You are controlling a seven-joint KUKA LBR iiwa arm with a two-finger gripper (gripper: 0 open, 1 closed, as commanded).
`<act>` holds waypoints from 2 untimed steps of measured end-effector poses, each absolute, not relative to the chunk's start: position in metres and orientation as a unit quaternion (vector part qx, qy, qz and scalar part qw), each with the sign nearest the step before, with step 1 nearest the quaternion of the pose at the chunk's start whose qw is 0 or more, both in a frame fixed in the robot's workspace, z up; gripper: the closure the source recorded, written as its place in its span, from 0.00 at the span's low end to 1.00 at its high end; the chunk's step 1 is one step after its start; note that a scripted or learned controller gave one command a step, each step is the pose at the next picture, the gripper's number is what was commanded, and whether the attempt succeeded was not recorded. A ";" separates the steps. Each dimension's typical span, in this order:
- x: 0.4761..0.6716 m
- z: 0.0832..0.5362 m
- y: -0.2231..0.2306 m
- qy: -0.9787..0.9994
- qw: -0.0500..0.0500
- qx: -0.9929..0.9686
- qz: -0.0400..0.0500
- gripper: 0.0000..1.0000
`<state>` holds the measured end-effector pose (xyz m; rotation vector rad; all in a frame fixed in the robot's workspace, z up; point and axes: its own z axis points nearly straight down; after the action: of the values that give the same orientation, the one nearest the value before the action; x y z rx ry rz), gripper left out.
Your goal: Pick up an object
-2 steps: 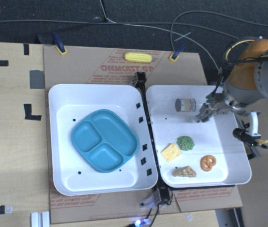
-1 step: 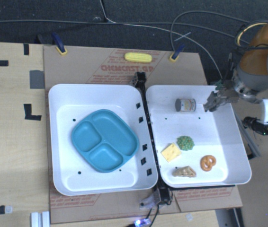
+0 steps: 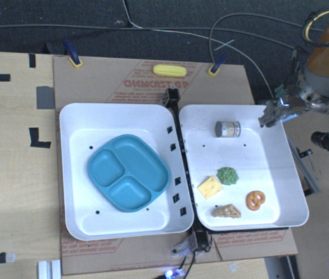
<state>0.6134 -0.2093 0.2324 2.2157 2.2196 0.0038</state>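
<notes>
Claw (image 3: 271,114) hangs at the right bin's (image 3: 281,156) upper right rim, nothing visibly between its fingers; whether spread or pressed together cannot be told. The nearest object, a small jar (image 3: 228,129), lies on its side just to the claw's left, long axis running left-right.

Even, soft light from overhead here, and both white bins (image 3: 71,156) glow bright with barely a shadow inside. Dark backdrop up top swallows detail. Picture's slightly soft and grainy, the arm (image 3: 318,57) at right blurred.
</notes>
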 end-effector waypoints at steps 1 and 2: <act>0.598 0.240 -0.154 0.709 -0.001 0.705 0.001 1.00; 0.584 0.245 -0.094 0.709 -0.001 0.705 0.000 1.00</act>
<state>0.5841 -0.0945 0.2449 2.2160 2.2302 0.0009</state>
